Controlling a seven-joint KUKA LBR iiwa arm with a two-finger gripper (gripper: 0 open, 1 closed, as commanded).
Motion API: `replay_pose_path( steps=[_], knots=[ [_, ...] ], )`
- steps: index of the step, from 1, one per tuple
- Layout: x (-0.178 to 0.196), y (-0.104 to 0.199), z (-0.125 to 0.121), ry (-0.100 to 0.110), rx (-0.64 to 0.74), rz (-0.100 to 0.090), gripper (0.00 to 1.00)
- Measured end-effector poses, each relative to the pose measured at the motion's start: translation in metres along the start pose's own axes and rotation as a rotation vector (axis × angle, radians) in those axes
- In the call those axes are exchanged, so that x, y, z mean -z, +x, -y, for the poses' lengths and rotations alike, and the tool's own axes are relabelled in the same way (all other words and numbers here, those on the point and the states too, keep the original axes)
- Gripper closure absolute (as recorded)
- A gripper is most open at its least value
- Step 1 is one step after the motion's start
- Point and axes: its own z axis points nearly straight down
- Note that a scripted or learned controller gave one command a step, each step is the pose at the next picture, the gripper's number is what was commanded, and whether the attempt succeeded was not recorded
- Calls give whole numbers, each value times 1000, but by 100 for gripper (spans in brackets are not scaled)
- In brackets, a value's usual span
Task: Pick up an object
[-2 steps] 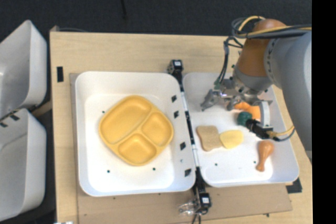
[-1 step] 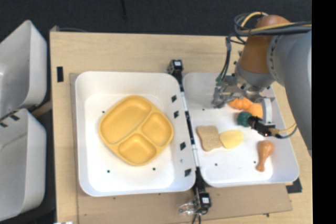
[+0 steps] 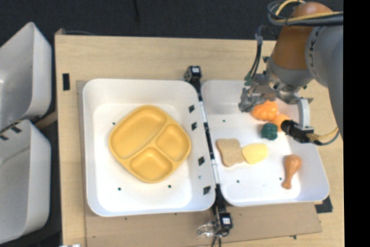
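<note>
Pincer: gripper low over the far part of the right bin, reaching in from the right; whether it is apart or together cannot be told from this angle.
Arm: grey, with an orange band above the wrist, coming in over the bin's upper right corner.
Orange object: a rounded orange piece lies just below and touching the pincer's tip — not visibly gripped.
Green object: a small dark green lump sits just beside the orange piece, nearer the camera.
Bread slice: a tan toy slice lies mid-bin, near the divider.
Yellow piece: a pale yellow oval touches the bread's right edge.
Drumstick: a toy chicken leg lies near the bin's right wall, well apart from the pincer.
Left bin: left bin holds a yellow three-compartment plate.
</note>
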Motion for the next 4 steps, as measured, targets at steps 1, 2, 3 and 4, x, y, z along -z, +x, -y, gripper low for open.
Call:
replay_pose_path(
  steps=[1,2,3,4],
  knots=[
    [47,-1,-2,-1,5,1,100],
    [64,45,13,4,10,-2,100],
    [74,87,31,6,10,-2,100],
    [86,138,44,5,11,-3,100]
  ],
)
